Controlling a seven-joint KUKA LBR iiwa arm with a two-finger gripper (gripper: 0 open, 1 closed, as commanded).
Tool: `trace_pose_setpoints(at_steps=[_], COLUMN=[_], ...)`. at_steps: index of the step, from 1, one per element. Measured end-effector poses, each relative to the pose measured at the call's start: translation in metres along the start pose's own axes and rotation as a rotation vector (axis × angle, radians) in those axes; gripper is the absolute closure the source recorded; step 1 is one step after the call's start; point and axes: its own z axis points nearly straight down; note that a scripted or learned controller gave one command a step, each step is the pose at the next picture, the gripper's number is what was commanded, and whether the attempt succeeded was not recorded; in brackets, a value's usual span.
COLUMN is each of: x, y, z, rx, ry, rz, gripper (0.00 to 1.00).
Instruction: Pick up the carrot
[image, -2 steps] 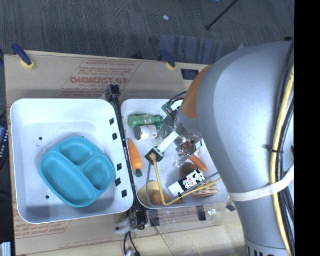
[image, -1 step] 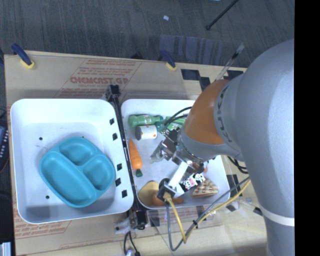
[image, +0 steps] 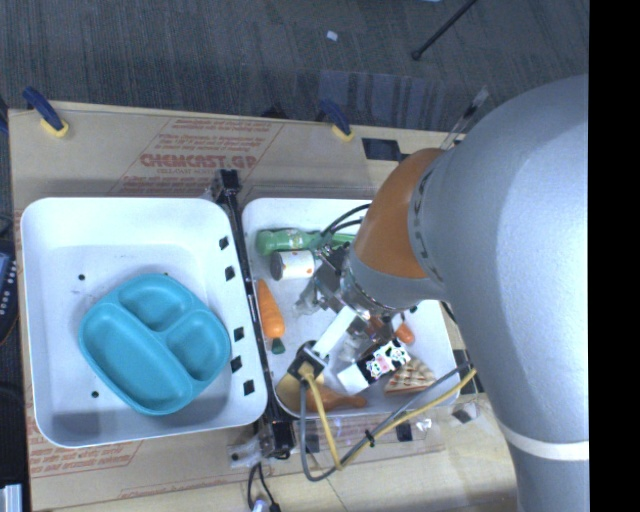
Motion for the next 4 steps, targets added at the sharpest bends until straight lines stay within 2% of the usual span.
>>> trace_pose_setpoints(at_steps=[1, 2, 4], x=[0.012, 0.01, 0.01], y=[-0.034, -0.002, -0.003], z=[0.001, 0.0, 0.0], rx=[0.005, -0.001, 0.0], ry=[-0.004, -0.001, -0.001], rz=[-0.019, 0.109, 0.108], gripper=[0.0, 0.0, 0.0])
